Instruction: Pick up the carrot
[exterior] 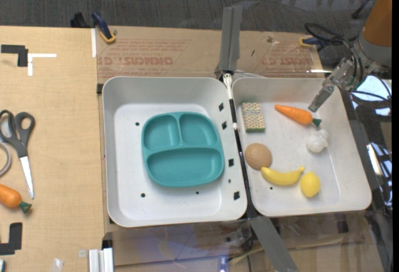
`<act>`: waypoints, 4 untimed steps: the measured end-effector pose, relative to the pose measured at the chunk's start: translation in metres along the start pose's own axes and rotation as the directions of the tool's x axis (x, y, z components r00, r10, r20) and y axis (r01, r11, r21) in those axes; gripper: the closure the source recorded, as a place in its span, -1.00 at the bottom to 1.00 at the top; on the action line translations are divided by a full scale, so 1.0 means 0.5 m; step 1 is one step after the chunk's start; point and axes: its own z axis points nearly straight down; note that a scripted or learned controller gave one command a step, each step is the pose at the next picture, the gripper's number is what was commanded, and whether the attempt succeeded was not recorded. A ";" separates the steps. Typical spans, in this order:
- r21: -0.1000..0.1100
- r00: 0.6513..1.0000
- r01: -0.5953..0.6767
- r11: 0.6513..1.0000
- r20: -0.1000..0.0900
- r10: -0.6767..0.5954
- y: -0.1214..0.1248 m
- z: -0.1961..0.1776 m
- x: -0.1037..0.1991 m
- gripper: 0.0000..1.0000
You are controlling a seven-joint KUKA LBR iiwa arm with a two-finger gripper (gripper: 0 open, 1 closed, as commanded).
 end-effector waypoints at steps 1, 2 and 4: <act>-0.001 0.993 0.120 0.993 -0.004 -0.120 0.097 0.184 0.125 -1.00; -0.002 0.993 0.122 0.993 0.002 -0.122 0.099 0.161 0.122 1.00; -0.003 0.799 0.602 0.799 -0.006 -0.602 0.017 0.035 0.323 1.00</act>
